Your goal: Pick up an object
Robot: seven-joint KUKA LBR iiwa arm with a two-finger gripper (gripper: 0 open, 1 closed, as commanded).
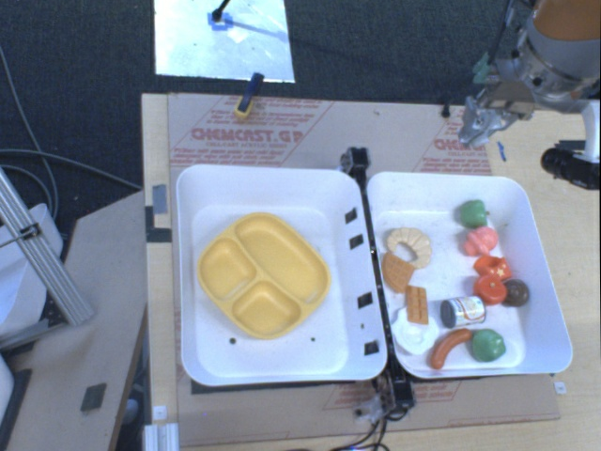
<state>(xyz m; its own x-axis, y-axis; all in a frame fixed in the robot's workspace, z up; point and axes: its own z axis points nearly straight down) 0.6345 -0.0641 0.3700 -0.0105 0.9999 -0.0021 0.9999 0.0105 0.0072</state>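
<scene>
The right bin holds several toy foods: a green pepper, a pink piece, a red tomato, a brown ball, a small can, a sausage, a green apple, a bagel ring, toast pieces and a fried egg. My gripper hangs above the bench behind the right bin's far edge, apart from all of them, with nothing visibly in it.
The left bin holds a yellow divided plate. A cardboard sheet lies under both bins. A shiny metal plate sits on the dark floor at the back, with a yellow and blue tool near it.
</scene>
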